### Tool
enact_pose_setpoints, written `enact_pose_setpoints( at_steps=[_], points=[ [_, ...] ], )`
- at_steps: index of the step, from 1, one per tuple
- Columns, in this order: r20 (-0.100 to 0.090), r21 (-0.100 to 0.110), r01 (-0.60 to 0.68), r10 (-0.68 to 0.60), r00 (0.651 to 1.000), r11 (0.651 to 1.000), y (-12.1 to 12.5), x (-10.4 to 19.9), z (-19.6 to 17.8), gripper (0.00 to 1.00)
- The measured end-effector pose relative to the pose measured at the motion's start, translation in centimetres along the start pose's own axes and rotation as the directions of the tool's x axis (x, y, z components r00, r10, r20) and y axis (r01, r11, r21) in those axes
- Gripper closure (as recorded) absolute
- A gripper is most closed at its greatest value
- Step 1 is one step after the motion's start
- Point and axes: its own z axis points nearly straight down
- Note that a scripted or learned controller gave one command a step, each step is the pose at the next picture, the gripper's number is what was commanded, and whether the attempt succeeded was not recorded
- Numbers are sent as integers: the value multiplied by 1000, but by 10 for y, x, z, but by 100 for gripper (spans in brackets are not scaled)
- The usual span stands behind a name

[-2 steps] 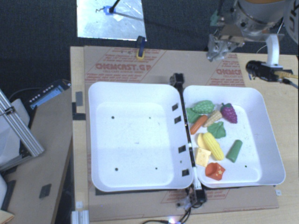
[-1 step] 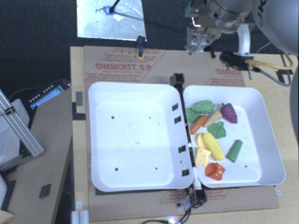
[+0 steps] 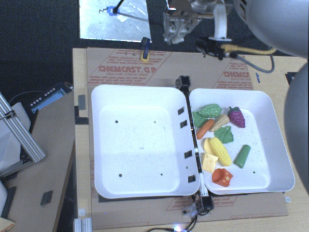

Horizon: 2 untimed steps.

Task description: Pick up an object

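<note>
Toy foods lie in the right bin: purple grapes, a green leafy piece, an orange carrot, a small pale corn piece, a green leaf, a yellow corn cob, a yellow cheese block, a green cucumber and a red piece. My gripper hangs high above the bench's far edge, well away from both bins, with nothing between its fingers.
The left bin sits beside the right one, joined by a black-clipped divider. A shiny metal plate lies at the back left. A yellow-and-blue clamp holds the cardboard's far edge. The grey arm fills the upper right.
</note>
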Motion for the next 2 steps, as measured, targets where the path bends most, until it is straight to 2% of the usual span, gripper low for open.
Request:
enact_pose_setpoints(
  at_steps=[1, 2],
  points=[
    [3, 8, -5, 5, 1000, 1000, 0, 32, 36, 100],
    [-2, -6, -3, 3, 1000, 1000, 1, 83, -81, 100]
  ],
)
